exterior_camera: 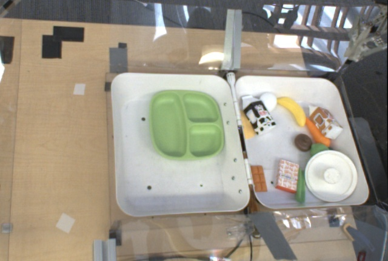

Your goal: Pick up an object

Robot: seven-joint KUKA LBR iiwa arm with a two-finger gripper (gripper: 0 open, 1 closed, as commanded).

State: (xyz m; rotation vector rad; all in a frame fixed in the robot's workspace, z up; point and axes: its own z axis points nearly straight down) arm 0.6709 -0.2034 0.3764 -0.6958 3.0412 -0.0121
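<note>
1. The left bin (130, 150) is showing smooth white plastic with rounded corners, and a matte green plate (188, 124) with three compartments is lying flat at its middle.
2. The right bin (339, 93) is holding all the small pickable pieces, crowded together.
3. At its far left, a boxy black-and-white patched carton (259, 115) is lying tilted, with a smooth white egg shape (268, 101) touching its far side.
4. A curved yellow banana (293, 111) is sitting just right of them. Further right, a tapered orange carrot (316, 131) is lying against a brown-and-white box (325, 120).
5. A dark brown round piece (303, 142) is resting near the middle.
6. A glossy white round bowl (330, 175) is filling the near right corner.
7. Along the near edge, a flat red printed packet (287, 175) is lying between a ridged orange-brown bar (259, 178) and a slim green piece (301, 187).
8. The gripper (364, 41) is hanging as a pale, blurred shape at the far right, outside the bins and well apart from every piece. Whether it is open or closed, I cannot tell.
</note>
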